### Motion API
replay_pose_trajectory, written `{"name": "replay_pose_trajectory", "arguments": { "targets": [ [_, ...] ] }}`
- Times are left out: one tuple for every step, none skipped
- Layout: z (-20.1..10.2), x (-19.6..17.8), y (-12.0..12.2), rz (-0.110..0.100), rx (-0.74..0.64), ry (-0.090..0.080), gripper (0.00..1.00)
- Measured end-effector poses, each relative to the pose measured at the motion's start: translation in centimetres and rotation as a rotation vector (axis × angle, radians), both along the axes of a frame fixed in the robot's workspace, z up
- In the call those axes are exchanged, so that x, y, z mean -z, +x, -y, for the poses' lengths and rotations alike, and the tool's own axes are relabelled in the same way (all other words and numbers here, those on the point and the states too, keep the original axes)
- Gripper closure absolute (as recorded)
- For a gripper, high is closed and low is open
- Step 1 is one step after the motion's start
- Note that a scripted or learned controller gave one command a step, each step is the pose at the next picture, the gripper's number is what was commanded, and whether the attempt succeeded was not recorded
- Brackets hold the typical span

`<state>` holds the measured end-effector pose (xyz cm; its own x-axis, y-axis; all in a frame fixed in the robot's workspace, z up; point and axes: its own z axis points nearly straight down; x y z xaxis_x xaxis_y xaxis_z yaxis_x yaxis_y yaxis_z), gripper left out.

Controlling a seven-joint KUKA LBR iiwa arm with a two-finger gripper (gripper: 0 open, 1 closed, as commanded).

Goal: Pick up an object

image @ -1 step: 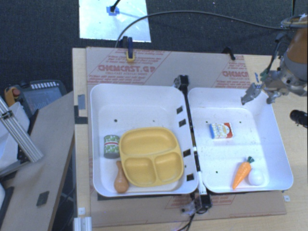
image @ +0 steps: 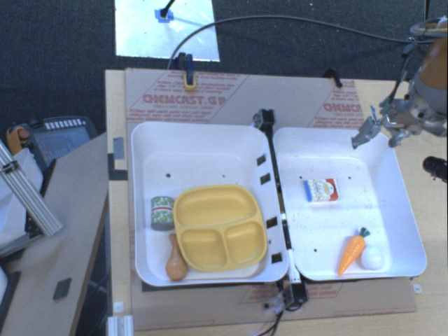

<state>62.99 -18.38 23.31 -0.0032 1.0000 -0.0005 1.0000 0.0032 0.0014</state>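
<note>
Camera view, from above at a slant. Two white bins sit side by side on a bench. The left bin (image: 143,152) holds a yellow divided tray (image: 220,226), a small green-labelled can (image: 162,212) just beside the tray's left edge, and a tan drumstick-shaped toy (image: 175,261) touching the tray's lower left corner.

The right bin (image: 399,201) holds three things: a small flat packet (image: 321,190) with a red and white label near the bin's middle, an orange toy carrot (image: 352,252) with a green top toward the near right corner, and a white egg-like ball (image: 372,257) touching the carrot's right side.

The gripper (image: 383,130) hangs over the far right rim of the right bin, well apart from packet, carrot and ball. Its two fingers stand spread apart, nothing between them. The grey arm (image: 428,96) enters from the right edge.
</note>
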Motion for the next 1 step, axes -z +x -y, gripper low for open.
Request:
{"name": "replay_pose_trajectory", "arguments": {
  "targets": [
    [-0.90, 4.74, 0.39, -0.002, -0.002, 0.000, 0.00]
  ]
}}
